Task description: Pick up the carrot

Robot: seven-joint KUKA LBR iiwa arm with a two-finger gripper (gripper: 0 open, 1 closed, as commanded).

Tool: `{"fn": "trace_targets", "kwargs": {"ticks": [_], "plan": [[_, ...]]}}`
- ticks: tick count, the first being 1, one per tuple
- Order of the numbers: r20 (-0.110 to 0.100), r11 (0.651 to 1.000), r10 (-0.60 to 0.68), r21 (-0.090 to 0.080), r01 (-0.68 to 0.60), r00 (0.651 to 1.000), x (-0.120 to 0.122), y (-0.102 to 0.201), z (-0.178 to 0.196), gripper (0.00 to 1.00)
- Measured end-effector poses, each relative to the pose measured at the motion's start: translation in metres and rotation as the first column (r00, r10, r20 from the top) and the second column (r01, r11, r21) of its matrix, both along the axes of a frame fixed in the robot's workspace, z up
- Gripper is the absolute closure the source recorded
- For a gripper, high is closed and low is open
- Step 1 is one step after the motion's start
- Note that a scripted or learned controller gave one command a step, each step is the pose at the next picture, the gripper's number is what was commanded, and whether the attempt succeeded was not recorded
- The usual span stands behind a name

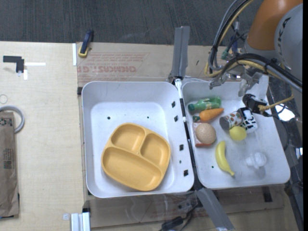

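Because the carrot (211, 114) lies in the right bin (269, 177) between a green item (204, 104) and an egg (205, 133), the end effector (248, 88), its state indiscernible, hangs nearby.

I read this as a robotics lab, not a kitchen: my arm (281, 20) trails bundled cables (231, 28) over a plywood bench (38, 129). Two white bins (130, 93) sit on cardboard (125, 61), with toy food, a banana (222, 159) and carrot (211, 114), lying left of and below my gripper (250, 88).
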State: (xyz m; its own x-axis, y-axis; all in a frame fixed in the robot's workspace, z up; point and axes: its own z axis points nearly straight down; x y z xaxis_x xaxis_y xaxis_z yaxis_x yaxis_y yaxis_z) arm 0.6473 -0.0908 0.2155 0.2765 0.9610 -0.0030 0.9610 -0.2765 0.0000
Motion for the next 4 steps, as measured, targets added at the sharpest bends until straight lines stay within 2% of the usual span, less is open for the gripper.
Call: {"fn": "trace_targets", "kwargs": {"ticks": [1, 2, 3, 4], "plan": [[-0.002, 0.997, 0.071, 0.001, -0.071, 0.997, -0.021, -0.014, -0.091, 0.00], [-0.001, 0.961, 0.275, 0.002, -0.275, 0.961, -0.025, -0.045, -0.095, 0.00], [0.015, 0.793, 0.609, -0.018, -0.609, 0.793, -0.020, -0.025, -0.111, 0.00], [0.001, 0.728, 0.686, 0.001, -0.686, 0.728, -0.047, -0.010, -0.112, 0.00]]}}
